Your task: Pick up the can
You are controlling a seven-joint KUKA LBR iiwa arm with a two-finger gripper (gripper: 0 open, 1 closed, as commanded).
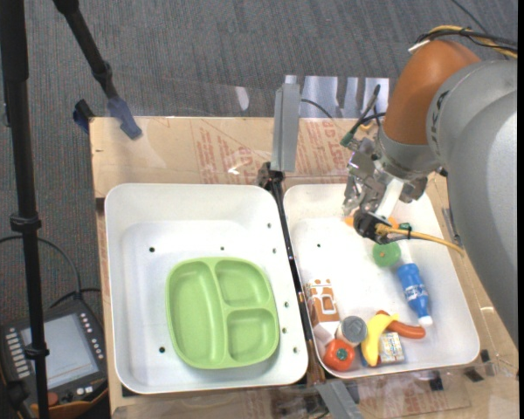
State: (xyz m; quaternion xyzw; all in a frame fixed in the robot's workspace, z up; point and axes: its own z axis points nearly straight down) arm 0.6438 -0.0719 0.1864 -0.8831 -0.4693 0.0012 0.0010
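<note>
The can [354, 330] is small with a grey lid. It stands near the front of the right bin [332, 234], between an orange-and-white carton [321, 302] and a banana [375, 339]. My gripper [360, 201] hangs over the back of the same bin, well behind the can and apart from it. Nothing shows in its grasp.
A green ball [386, 254] and a blue bottle [412, 292] lie just in front of the gripper. A tomato [339, 353], a red-orange piece [408, 328] and a small yellow box [390, 348] crowd the can. The left bin [140, 225] holds a green divided plate [223, 311].
</note>
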